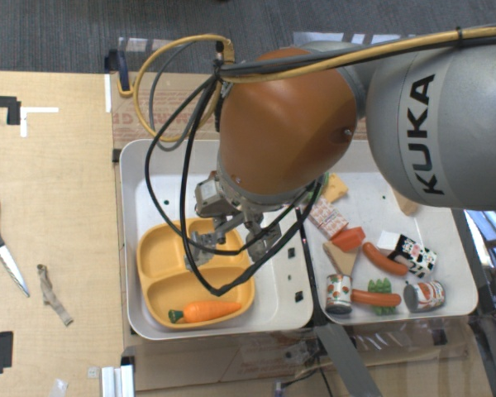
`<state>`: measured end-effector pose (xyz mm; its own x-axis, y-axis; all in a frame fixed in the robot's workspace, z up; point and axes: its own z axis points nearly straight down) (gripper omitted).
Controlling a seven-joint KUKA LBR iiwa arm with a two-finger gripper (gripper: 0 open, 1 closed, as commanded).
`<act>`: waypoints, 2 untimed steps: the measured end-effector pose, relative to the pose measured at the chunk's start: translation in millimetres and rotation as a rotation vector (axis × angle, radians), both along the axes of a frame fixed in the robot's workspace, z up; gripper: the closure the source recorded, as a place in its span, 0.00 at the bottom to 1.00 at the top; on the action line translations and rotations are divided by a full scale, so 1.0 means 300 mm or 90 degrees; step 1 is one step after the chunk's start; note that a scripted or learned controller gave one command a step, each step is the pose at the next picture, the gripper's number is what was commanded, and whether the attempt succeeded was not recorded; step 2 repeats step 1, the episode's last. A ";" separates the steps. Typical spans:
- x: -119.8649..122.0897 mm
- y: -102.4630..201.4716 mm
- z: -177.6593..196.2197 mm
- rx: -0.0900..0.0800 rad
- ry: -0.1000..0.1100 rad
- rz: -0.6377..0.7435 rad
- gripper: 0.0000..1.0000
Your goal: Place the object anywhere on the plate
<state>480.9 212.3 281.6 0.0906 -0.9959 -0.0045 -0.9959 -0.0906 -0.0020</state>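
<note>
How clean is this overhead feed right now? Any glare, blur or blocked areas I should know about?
Camera view: lighting is even and soft, with only a mild sheen on the arm's orange band; the carrot on the yellow plate and the toys in the right bin are sharp; the arm blocks much of both bins, and the gripper sits in its shadow behind dark cables.

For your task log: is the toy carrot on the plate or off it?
On: the carrot lies inside the yellow plate's front compartment.

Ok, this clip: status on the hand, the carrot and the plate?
Hand over the yellow plate, nothing seen between its fingers. Carrot lying in the plate's near compartment. Black cables draped across the plate.
</note>
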 end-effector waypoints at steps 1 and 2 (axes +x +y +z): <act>0.103 -0.114 0.164 0.001 -0.002 0.133 0.00; 0.103 -0.114 0.164 0.001 -0.002 0.133 0.00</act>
